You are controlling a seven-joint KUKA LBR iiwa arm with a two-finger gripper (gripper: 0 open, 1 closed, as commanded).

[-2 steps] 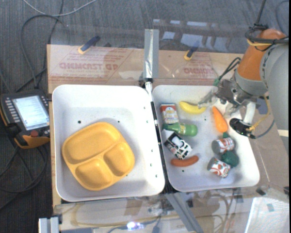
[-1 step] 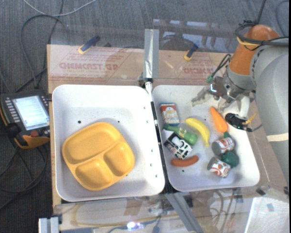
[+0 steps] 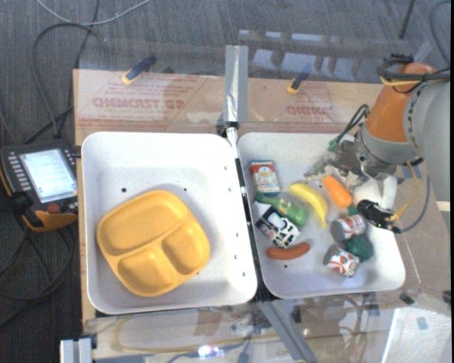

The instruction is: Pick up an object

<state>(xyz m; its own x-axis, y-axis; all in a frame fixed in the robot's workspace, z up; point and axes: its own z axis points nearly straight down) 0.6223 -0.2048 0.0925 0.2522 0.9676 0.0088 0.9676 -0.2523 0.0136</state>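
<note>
The table [image 3: 98, 108] bears two white bins side by side. The left bin [image 3: 113, 153] holds a yellow divided tray [image 3: 153, 241]. The right bin [image 3: 386, 274] holds a small carton [image 3: 265, 178], a banana [image 3: 309, 199], a carrot [image 3: 337, 191], a black-and-white packet [image 3: 278, 228], a sausage [image 3: 288, 251] and two cans [image 3: 348, 227]. The arm [image 3: 393, 116] reaches over the right bin's far corner; the gripper [image 3: 346, 159] sits just above the carrot, though whether it is parted or closed cannot be told.

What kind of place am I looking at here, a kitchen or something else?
Most likely a robot lab, not a kitchen: a grey robot arm reaches over two white bins, a handheld control screen sits beside the bench, and the food, like the banana, looks like toys.
</note>
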